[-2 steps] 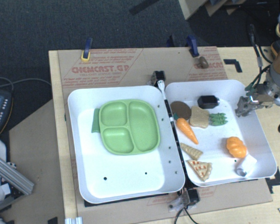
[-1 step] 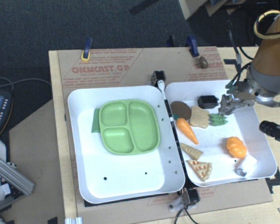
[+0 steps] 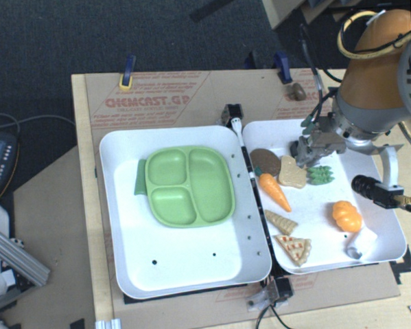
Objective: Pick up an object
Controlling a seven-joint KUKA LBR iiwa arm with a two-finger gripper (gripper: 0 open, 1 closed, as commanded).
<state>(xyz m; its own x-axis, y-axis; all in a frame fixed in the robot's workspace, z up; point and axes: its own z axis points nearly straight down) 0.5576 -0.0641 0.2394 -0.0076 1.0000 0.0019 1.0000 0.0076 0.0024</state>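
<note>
Camera view: we look down on two shallow white bins.
Left bin (image 3: 118, 199): we see a green three-compartment plastic tray (image 3: 190, 185).
Right bin (image 3: 388, 237): we see an orange toy carrot (image 3: 274, 192), a tan bread slice (image 3: 292, 172), green toy broccoli (image 3: 321, 174), an orange round fruit (image 3: 346, 215), a pizza wedge (image 3: 294, 248).
Gripper (image 3: 310, 150): we find it low over the bread slice and broccoli; its opening we cannot tell.

arm (image 3: 382, 62) cropped at right edge; end effector (image 3: 308, 151) fingers unclear
</note>
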